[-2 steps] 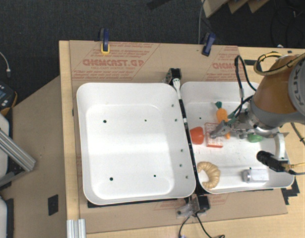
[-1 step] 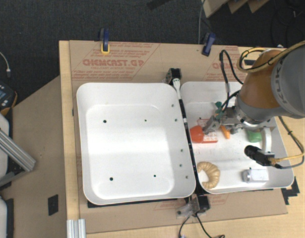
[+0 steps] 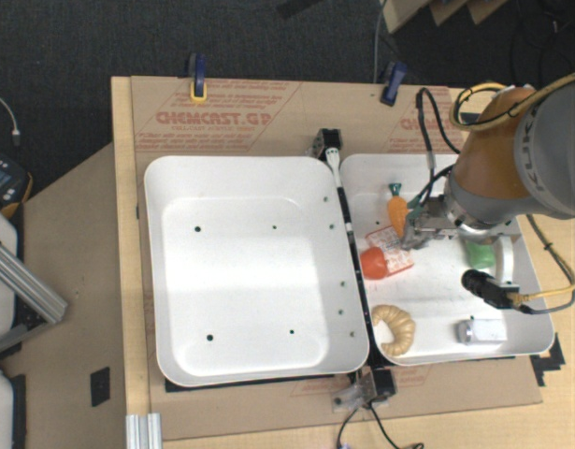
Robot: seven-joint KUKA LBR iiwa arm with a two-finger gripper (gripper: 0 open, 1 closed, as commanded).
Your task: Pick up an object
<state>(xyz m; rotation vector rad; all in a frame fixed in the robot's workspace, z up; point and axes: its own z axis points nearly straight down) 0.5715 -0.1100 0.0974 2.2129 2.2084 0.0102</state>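
Red object [image 3: 376, 263] on clear packet [image 3: 396, 251], mid right bin [image 3: 437, 344], just beside orange carrot [image 3: 397, 215]. Tool [image 3: 416, 231] low over these, grip state impossible to tell. Likely risk: crowding, snagging packet or carrot instead. Nearby: bread piece [image 3: 394, 329], green item [image 3: 479, 251]; cardboard-topped desk [image 3: 250, 110], dark carpet beyond.

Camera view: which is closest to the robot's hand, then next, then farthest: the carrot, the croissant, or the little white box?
From the hand:
1. Carrot, just to its left.
2. Croissant, at the bin's near-left corner.
3. White box, near the bin's front edge; almost as close as the croissant, so 2 and 3 are nearly tied.
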